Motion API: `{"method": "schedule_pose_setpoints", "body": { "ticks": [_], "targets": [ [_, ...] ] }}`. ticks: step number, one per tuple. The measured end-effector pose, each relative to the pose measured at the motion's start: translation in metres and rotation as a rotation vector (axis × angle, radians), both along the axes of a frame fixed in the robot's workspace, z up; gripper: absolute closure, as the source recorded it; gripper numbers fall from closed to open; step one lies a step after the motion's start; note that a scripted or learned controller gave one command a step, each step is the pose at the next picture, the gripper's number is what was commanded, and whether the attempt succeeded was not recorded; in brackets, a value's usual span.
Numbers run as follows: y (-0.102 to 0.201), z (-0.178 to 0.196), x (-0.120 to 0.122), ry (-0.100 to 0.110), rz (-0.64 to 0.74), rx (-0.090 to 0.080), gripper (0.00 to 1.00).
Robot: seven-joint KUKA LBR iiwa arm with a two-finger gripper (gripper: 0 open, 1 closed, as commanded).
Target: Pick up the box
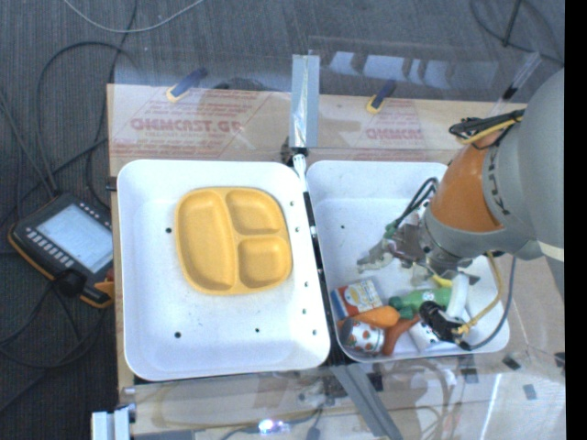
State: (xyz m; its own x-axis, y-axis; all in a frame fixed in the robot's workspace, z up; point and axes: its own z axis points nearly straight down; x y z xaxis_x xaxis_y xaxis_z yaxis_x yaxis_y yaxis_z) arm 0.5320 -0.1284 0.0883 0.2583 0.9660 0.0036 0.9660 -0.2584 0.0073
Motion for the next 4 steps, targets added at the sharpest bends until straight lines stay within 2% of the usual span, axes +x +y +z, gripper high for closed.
{"method": "schedule_pose_setpoints", "body": {
  "ticks": [1, 2, 3, 4],
  "targets": [
    [0.029, 0.000, 0.012, -0.003, 0.083, -0.011, 0.00],
    [0.031, 0.001, -0.022, -0.011, -0.077, -0.007, 0.00],
    [0.050, 0.092, -0.049, 0.017, -0.354, -0.004, 0.00],
    [0.032, 0.060, -0.049, 0.018, -0.144, -0.003, 0.00]
  ]
}}
